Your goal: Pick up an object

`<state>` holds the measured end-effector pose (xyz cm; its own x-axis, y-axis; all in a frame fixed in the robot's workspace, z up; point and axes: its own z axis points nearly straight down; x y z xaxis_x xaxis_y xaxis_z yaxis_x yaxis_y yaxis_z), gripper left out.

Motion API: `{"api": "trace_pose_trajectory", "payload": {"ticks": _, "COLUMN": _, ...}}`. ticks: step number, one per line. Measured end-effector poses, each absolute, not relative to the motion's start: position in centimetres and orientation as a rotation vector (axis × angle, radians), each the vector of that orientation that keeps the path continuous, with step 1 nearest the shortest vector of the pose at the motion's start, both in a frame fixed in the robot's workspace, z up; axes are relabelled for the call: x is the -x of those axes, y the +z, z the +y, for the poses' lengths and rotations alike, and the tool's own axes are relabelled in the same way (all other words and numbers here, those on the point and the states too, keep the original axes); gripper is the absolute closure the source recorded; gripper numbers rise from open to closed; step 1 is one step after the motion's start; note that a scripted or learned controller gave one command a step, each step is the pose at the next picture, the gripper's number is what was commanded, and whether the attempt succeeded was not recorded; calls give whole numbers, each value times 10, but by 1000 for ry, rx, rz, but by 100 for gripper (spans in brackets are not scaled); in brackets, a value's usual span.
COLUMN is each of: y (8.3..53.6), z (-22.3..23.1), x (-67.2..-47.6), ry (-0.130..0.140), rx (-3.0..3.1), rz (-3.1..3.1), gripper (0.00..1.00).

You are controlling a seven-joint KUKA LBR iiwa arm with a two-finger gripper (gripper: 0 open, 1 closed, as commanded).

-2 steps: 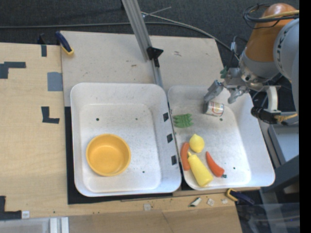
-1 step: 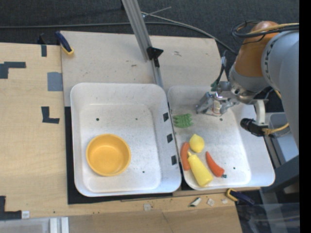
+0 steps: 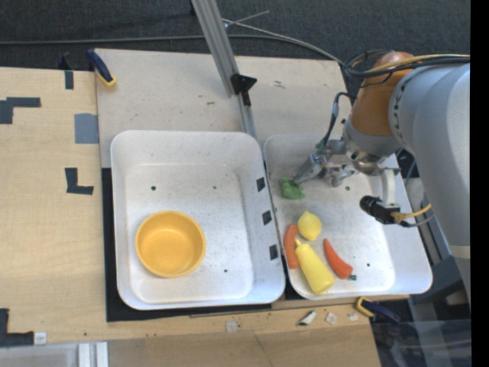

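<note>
In the right bin (image 3: 382,277) lie a small green object (image 3: 291,189), a round yellow lemon (image 3: 309,224), a long yellow piece (image 3: 314,268), an orange carrot (image 3: 290,245) and a red pepper (image 3: 337,258). My gripper (image 3: 306,176) hangs low over the back left part of this bin. Its tip is just above and to the right of the green object, very close to it. I see nothing held in the gripper.
A yellow bowl (image 3: 170,243) sits at the front left of the left bin (image 3: 183,151). A slanted metal pole (image 3: 221,52) rises behind the bins. The arm's grey body and orange band (image 3: 376,105) fill the right side.
</note>
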<state>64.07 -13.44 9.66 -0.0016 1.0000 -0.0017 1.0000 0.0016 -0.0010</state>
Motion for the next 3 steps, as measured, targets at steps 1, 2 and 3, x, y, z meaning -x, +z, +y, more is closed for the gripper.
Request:
{"api": "trace_pose_trajectory", "payload": {"ticks": 1, "y": 113, "z": -133, "x": -642, "ry": 6, "rx": -2217, "rz": 2222, "gripper": 100}}
{"api": "trace_pose_trajectory", "payload": {"ticks": 2, "y": 158, "z": -140, "x": -643, "ry": 2, "rx": -2220, "rz": 2221, "gripper": 100}}
{"api": "trace_pose_trajectory", "payload": {"ticks": 3, "y": 211, "z": -141, "x": -634, "ry": 3, "rx": -2220, "rz": 2220, "gripper": 100}}
